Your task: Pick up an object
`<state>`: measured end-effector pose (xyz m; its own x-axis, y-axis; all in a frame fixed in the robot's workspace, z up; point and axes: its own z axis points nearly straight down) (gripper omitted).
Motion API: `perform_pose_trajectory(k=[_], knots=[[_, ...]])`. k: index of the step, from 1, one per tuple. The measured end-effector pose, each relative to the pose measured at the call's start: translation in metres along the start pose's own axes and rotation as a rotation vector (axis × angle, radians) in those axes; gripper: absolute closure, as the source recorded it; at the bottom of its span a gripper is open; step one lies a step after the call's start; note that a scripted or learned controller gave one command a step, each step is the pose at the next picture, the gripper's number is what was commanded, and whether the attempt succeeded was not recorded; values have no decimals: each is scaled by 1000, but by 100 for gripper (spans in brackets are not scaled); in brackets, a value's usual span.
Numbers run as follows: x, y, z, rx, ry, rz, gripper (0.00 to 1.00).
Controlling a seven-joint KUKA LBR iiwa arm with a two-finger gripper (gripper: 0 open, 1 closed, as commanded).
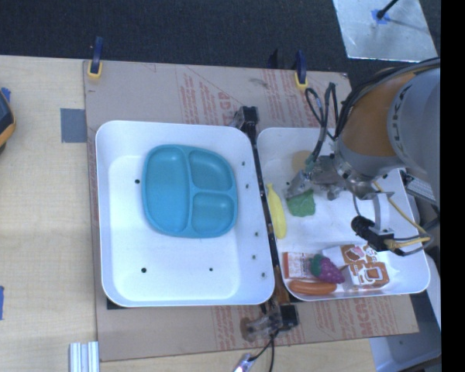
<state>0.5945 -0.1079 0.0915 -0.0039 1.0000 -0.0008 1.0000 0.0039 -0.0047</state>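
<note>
My gripper point(304, 183) reaches down into the right bin point(418, 281) from the right, under the grey arm with its orange band. It hovers right over a green toy point(301, 204) near the bin's middle left. A yellow banana point(277, 211) lies along the bin's left wall. At the front of the bin lie a hot dog point(312, 287), a purple bunch of grapes point(326, 269) on a red-and-white packet point(296, 264), and an orange-and-white carton point(366, 267).
The left bin point(120, 231) holds a blue divided plate point(190, 190). Cables hang from the wrist over the right bin. Blue clamps hold the cardboard at the back edge. A yellow-and-black device sits at the far left.
</note>
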Motion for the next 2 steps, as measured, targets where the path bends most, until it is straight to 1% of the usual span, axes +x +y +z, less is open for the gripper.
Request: perform_pose_trajectory(k=[1, 2], knots=[[-5, 62, -1, -2, 1, 0, 0], [14, 10, 0, 0, 0, 0, 0]])
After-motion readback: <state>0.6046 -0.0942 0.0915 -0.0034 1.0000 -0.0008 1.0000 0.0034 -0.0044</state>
